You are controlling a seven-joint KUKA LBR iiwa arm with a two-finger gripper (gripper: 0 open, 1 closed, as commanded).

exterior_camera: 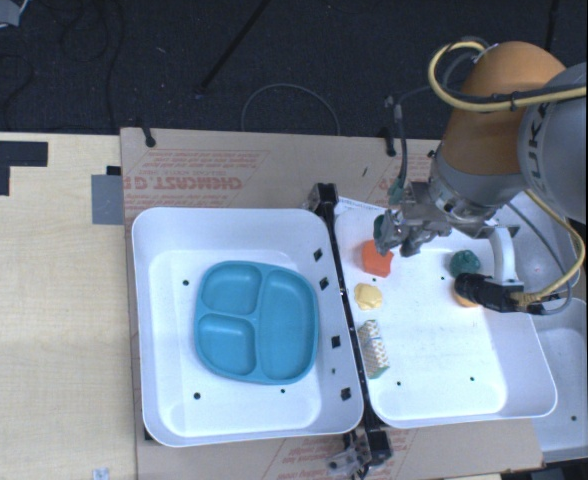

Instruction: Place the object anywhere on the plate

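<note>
**Gripper low over the right bin**

In the left bin (pixel 174 230) a blue three-compartment plate (pixel 256 320) lies flat. In the right bin (pixel 474 388) the gripper (pixel 399 236) hangs just above an orange block (pixel 377 259); its grip I cannot tell. Nearby lie a yellow piece (pixel 369 295), a teal lump (pixel 464 262) and a patterned roll (pixel 374 348).

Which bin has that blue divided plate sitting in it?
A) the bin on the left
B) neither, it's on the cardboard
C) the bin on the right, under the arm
A: the blue plate lies in the left bin, while the orange object, yellow piece and gripper are over the right bin.
</note>
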